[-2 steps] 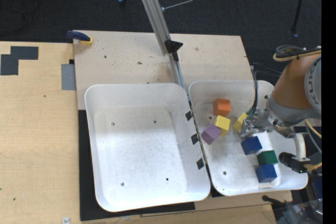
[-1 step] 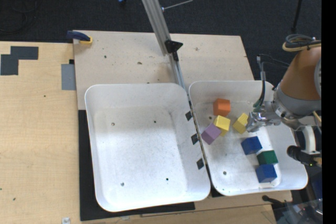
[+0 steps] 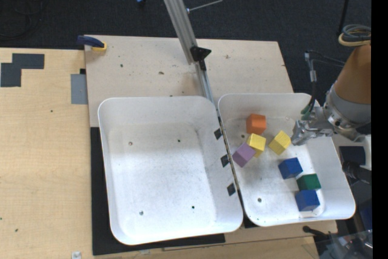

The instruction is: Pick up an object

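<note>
The gripper (image 3: pixel 299 134) reaches into the right bin (image 3: pixel 339 203) from the right edge, its tip just beside a yellow block (image 3: pixel 280 142). The tip is too small and blurred to tell how far it is opened, and nothing can be seen in its hold. Beyond that block, farther left, lie a second yellow block (image 3: pixel 256 142), a purple block (image 3: pixel 244 154) and an orange block (image 3: pixel 256 124). Below the gripper sit a blue block (image 3: pixel 290 167), a green block (image 3: pixel 309 181) and another blue block (image 3: pixel 307 199).
</note>
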Tool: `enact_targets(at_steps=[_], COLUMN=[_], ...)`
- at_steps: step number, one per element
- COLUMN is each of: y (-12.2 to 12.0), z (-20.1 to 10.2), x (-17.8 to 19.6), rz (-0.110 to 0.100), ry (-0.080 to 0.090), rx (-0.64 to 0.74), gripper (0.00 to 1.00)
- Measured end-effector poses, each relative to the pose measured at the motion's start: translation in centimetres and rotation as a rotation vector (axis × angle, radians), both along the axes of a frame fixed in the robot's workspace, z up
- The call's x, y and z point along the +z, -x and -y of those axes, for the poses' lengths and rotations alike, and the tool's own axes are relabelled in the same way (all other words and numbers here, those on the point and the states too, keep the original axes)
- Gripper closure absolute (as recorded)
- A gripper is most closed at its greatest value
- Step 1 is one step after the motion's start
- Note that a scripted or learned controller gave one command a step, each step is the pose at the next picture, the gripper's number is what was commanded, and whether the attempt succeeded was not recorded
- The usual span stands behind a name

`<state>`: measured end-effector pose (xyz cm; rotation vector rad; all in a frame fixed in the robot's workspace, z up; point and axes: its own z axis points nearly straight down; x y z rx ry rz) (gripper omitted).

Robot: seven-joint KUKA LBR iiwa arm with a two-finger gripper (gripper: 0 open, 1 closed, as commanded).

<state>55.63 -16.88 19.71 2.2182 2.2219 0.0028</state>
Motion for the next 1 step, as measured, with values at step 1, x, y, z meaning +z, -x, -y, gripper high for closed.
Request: enact_targets(at_steps=[1], y=[-0.04], z=[0.10], x=[2.49], rz=[-0.002], ry=[0.000], rx=[0.000], gripper=[1.00])
